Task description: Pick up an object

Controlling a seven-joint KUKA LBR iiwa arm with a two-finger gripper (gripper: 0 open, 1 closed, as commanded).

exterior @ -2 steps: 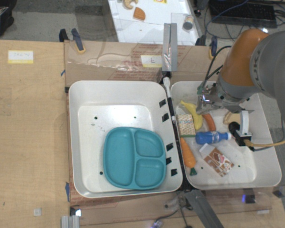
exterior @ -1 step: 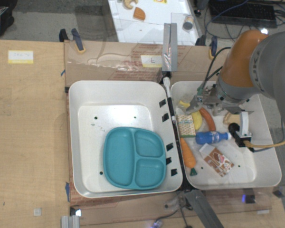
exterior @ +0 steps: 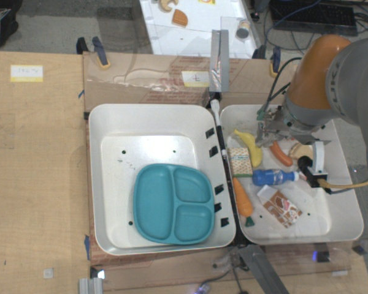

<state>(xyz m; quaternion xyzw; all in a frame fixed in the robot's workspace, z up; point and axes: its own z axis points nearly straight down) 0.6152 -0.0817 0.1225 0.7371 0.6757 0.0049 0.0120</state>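
While the arm [exterior: 331, 78] reached in from the right, the camera view showed you its gripper [exterior: 268, 130] low over the back of the right bin [exterior: 346, 225], just beside the banana [exterior: 248, 146] and the small sausage [exterior: 281, 154]; whether the jaws were released or clenched could not be told from that angle.

You had several candidates there, all in the right bin: one banana, one sausage, one blue bottle [exterior: 273, 177], one carrot [exterior: 243, 198], one cracker-like block [exterior: 240, 162] and one flat printed packet [exterior: 282, 208]. They looked like light, stiff plastic toys, probably smooth and apt to slip, so you would have done best to close across a narrow middle. The packet lay flat and would likely have been hard to pinch.

One teal divided plate [exterior: 173, 203] sat alone in the left bin [exterior: 104, 164], and the table [exterior: 30, 164] carried two bins.
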